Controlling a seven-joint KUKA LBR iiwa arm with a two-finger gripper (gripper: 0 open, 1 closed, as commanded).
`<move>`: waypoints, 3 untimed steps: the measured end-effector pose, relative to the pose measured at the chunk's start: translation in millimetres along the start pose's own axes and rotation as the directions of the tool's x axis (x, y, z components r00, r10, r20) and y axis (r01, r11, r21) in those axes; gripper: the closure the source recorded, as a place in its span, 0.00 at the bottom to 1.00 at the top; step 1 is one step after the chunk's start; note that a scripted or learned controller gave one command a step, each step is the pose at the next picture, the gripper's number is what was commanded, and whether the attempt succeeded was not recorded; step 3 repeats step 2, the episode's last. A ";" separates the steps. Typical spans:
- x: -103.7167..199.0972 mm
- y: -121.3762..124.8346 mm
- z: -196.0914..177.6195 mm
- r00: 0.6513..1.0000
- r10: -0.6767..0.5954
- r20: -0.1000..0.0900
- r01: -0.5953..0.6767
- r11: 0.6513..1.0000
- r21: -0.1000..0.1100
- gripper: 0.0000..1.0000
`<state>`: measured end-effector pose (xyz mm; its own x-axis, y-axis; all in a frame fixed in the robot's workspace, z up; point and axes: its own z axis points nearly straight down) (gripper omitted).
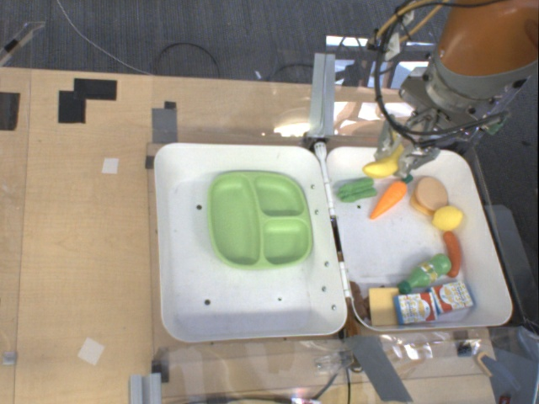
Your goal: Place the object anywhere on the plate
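Arm enters from upper right of frame, gripper [402, 160] low over the far edge of the right bin [484, 225], right at the banana [381, 168]. Can't tell from this slant view how the tool is set, wrist blocks it, and can't tell if the banana is actually gripped or just touched.

Likely step: picking from the right bin. The banana sits at upper centre-right of frame, touching or just under the tool tip on its left side. Close by: green pepper [356, 189] just below-left, carrot [389, 199] just below. Tight cluster, so the grab should come straight down on the banana alone, lift clear before any sideways move, else the neighbours get dragged.

Green plate [257, 219] lies mid-frame in the left bin [181, 268], three compartments, well apart from the tool. Carry must clear the divider between bins; any compartment works.
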<state>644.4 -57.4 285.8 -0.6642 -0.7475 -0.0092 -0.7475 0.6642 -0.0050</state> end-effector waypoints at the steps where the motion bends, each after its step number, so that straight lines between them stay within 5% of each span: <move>1: -54.2 61.6 89.5 0.995 -0.102 -0.003 0.101 0.995 -0.010 1.00; 2: -52.3 56.8 84.4 0.996 -0.095 0.001 0.095 0.996 0.000 0.00; 3: -52.3 56.8 84.4 0.996 -0.095 0.001 0.095 0.996 0.000 0.00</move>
